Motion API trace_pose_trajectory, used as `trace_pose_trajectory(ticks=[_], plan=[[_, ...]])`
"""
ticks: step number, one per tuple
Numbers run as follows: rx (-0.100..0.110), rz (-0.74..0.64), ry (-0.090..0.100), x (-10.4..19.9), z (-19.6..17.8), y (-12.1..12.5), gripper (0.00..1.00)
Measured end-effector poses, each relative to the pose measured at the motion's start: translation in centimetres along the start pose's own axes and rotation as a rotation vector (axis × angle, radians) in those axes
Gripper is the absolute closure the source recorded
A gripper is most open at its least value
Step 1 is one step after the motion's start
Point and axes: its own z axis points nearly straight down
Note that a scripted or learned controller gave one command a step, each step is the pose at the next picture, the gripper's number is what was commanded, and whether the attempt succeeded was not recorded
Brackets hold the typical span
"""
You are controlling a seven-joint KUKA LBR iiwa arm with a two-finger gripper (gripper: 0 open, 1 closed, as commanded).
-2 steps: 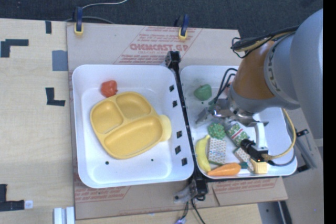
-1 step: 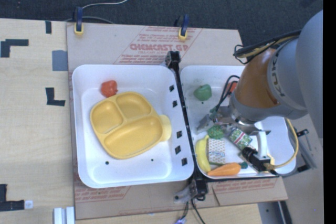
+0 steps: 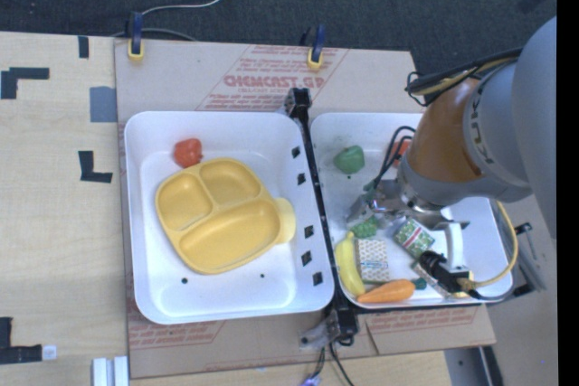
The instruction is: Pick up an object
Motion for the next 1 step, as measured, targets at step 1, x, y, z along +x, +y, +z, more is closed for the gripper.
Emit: trace_pose_trajectory(ticks=[1], plan=[[0.008,-0.001,-0.001,5.98,-8.72,-2.88,1.0]])
